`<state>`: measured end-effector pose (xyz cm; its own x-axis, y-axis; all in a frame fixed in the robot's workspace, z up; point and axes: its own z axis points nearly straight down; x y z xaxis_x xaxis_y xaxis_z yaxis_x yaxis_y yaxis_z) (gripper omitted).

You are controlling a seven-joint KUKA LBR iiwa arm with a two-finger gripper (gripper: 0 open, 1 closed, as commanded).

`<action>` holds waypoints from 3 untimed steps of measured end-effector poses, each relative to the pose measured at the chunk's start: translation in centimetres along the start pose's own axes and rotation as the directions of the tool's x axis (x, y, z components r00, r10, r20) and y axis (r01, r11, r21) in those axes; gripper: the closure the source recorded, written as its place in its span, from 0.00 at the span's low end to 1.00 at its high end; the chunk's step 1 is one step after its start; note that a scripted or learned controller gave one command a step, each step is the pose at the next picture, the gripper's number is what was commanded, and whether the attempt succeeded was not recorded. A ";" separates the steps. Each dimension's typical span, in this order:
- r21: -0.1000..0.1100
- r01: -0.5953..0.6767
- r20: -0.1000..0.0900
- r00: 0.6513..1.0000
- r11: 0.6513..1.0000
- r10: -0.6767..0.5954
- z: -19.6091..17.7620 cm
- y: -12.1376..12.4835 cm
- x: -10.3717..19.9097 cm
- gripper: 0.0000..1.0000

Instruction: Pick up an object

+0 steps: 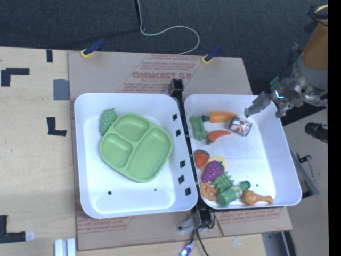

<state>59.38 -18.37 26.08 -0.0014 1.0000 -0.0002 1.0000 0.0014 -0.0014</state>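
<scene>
The gripper [265,103], fingers spread and holding nothing, hovers just right of the small can [240,126]; drop straight, straddling it, then close.

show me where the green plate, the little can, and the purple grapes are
green plate [136,148], camera view, centre where its compartments meet
can [240,126], camera view, middle of its side
purple grapes [211,171], camera view, middle of the bunch
</scene>
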 end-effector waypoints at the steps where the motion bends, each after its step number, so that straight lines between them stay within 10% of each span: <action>1: -0.013 0.009 -0.001 1.000 1.000 -0.009 -11.0 -2.0 7.5 0.00; 2: -0.021 0.001 0.003 1.000 1.000 -0.001 -27.9 -7.1 8.0 0.00; 3: -0.002 0.001 0.002 1.000 1.000 -0.001 -27.9 -6.9 8.1 1.00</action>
<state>52.54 -10.30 53.97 -0.0022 1.0000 -0.0025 1.0000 0.0022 0.0004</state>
